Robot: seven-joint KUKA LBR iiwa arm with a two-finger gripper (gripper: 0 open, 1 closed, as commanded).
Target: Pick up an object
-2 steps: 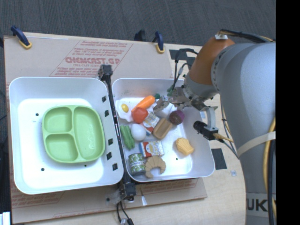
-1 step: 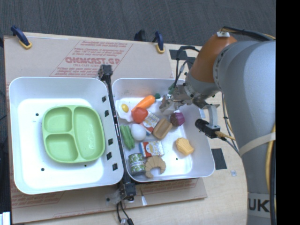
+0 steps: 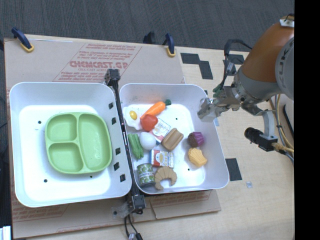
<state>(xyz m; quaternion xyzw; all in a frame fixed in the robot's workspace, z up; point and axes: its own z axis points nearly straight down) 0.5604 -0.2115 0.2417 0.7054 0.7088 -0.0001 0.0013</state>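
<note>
Bins, two: one green plate, about eleven toy foods; pincer state unclear.

A robotics lab: clamped cardboard under white bins.

Illumination even and bright, diffuse from overhead. Shadows soft and short. White bins read near overexposed, mild glare on their rims. Focus adequate throughout; slight softness on the arm at 2 o'clock. No marked edge distortion.
</note>
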